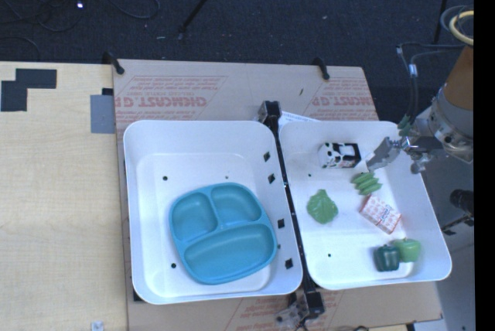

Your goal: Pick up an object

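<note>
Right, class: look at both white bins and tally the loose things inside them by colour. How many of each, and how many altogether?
Blue: 1, the divided plate in the left bin.
Green: 4, the leafy piece, ridged piece, dark block, light round piece.
Black and white: 1, the small toy.
Red and white: 1, the packet.
Total: 7

The right bin (433, 244) is crowded along its right half: a black-and-white toy (340, 155) far, a striped green piece (366, 183), a red-and-white packet (380, 214) and a green block pair (397, 254) near. A leafy green piece (322, 206) sits mid-bin. Its near-left floor lies open. In the left bin (155, 144), a blue divided plate (223, 232) fills the near floor; the far strip is open
</note>
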Controlling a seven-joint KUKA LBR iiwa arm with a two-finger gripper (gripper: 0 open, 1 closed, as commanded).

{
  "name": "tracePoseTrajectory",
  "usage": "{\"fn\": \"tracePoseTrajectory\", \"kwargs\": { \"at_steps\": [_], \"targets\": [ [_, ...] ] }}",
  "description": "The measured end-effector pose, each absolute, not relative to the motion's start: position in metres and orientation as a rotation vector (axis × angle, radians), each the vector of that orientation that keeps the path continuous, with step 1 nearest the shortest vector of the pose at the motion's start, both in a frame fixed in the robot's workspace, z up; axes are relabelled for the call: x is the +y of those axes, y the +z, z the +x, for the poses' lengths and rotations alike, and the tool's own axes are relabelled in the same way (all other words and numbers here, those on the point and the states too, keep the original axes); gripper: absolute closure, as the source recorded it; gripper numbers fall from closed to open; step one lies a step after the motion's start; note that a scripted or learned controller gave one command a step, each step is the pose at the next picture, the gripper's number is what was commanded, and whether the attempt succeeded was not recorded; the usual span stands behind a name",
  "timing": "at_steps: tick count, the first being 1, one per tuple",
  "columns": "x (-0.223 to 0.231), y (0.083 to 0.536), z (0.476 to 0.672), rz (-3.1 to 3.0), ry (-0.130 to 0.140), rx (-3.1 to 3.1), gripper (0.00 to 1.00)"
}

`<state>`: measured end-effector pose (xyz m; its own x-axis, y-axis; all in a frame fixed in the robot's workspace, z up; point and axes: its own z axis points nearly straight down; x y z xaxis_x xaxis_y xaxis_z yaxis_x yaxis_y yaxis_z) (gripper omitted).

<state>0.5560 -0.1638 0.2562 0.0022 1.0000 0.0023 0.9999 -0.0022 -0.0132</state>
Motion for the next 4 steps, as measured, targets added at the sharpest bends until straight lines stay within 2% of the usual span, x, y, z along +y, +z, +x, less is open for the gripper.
{"fn": "tracePoseTrajectory", "kwargs": {
  "at_steps": [1,4],
  "targets": [
    [-0.164,0.263,0.558,-2.221,0.001,-2.221,0.00],
    [-0.183,0.111,0.539,-2.217,0.005,-2.216,0.00]
  ]
}}
